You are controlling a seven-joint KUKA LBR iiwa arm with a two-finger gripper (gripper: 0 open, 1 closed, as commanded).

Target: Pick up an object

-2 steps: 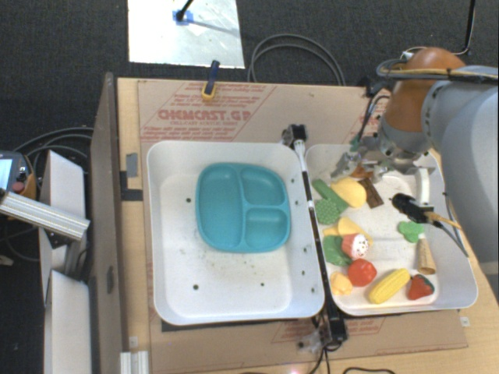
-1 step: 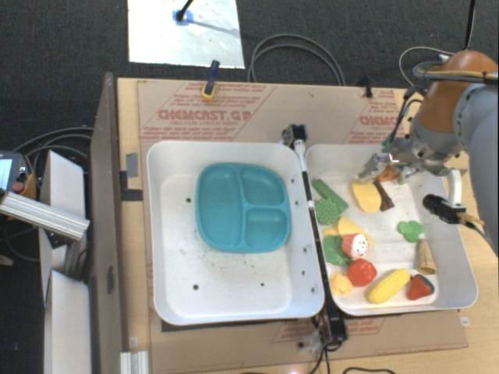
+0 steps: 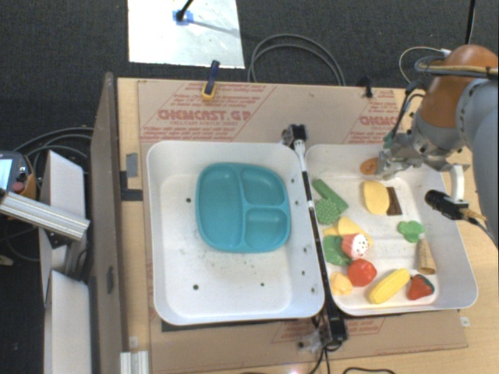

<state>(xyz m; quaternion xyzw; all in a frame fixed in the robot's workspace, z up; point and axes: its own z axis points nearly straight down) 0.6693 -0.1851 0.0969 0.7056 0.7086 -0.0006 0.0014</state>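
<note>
Bench: two white bins (image 3: 234, 306), toys crowded in right one.
Gripper (image 3: 387, 164): jaws' state, I cannot tell.
Risk: you may pinch the bin wall beside orange piece (image 3: 369, 166).

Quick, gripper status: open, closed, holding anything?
Gripper: cannot be told; it sits low at the far edge of the right bin, beside a small orange piece.

White bins: two, side by side, left bin (image 3: 175, 287) at 9 o'clock, right bin (image 3: 460, 275) at 3 o'clock.
Teal divided plate (image 3: 242, 207): one, in the left bin.
Toy food pieces: about a dozen, all in the right bin, among them one corn cob (image 3: 388, 285), one tomato (image 3: 362, 272), one strawberry (image 3: 420, 287).
</note>
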